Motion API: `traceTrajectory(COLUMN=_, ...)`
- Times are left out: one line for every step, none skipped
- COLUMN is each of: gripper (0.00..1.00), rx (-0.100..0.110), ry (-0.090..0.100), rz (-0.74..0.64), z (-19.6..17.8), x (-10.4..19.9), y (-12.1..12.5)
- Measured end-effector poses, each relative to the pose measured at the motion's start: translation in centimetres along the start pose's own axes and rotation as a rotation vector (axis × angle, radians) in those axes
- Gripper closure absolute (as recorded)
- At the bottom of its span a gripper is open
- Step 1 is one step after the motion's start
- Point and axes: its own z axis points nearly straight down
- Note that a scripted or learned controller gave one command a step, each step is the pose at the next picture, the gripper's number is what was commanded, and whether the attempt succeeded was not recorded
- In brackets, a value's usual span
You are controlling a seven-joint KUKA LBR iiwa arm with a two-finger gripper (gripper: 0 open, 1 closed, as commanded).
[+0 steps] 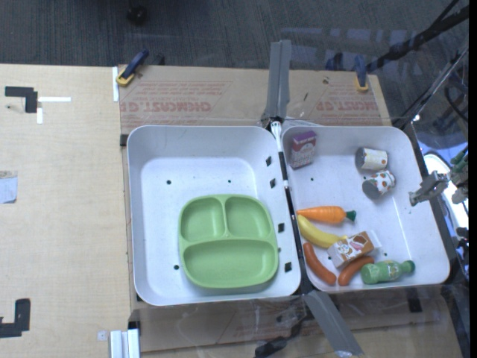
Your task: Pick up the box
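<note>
A small purple box (302,148) stands upright in the far left corner of the right bin (417,222), close to the divider between the bins. A second, flat orange and white box (352,248) lies near the front of the same bin, between a banana (319,234) and a green bottle (386,271).
The right bin also holds a carrot (324,215), two red sausages (319,264), and two small cans (373,159) at the back right. In the left bin (149,200) lies a green divided plate (227,250). A metal bracket (426,189) sits at the right bin's right rim.
</note>
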Motion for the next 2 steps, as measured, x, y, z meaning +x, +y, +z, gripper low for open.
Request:
traceTrajectory(gripper=0.0, rx=-0.002, ry=0.0, rz=0.039, z=0.5, x=-0.2, y=-0.4)
traceTrajectory(gripper=0.0, rx=0.001, ry=0.0, rz=0.146, z=6.8, x=4.7, y=-0.5)
